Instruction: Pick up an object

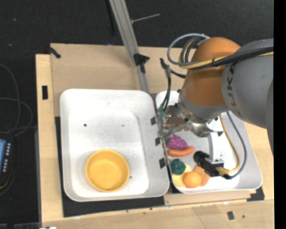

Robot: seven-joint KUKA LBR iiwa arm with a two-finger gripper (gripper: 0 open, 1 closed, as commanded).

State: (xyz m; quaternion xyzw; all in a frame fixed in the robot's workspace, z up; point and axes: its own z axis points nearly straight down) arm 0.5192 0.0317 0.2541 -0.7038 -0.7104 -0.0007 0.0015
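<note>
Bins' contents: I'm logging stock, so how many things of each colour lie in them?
Yellow: 2, bowl and a piece under the orange ball.
Orange: 2, ball, carrot-like piece.
Purple: 1, grapes.
Green: 1, toy.
Total: 6.

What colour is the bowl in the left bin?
The bowl is yellow, seen clearly in the camera view.

yellow bowl [107,170], purple grapes [176,141], orange carrot [180,152], white bins [76,128].
</note>
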